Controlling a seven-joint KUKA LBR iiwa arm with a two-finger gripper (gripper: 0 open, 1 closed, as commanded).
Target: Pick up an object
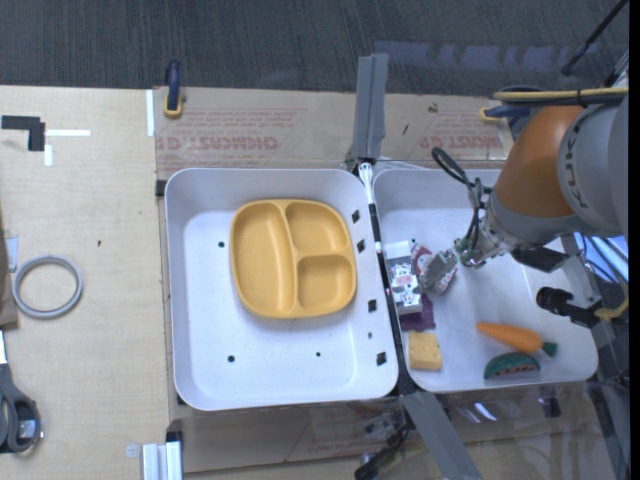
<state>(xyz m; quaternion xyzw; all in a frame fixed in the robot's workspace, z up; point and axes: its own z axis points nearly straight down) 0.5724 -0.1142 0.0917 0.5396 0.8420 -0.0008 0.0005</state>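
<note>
low over the right bin [560, 368], arm reaching leftward, end effector [440, 269] grip state unclear, beside a small packet [402, 273]

2 white bins [200, 368]; 1 yellow divided plate [293, 258]; 1 carrot [512, 337]; 1 watermelon slice toy [511, 366]; 1 yellow sponge block [424, 351]; 1 small printed box [402, 274]; 1 tape ring [44, 286]; 1 blue-handled clamp [174, 88].
</note>
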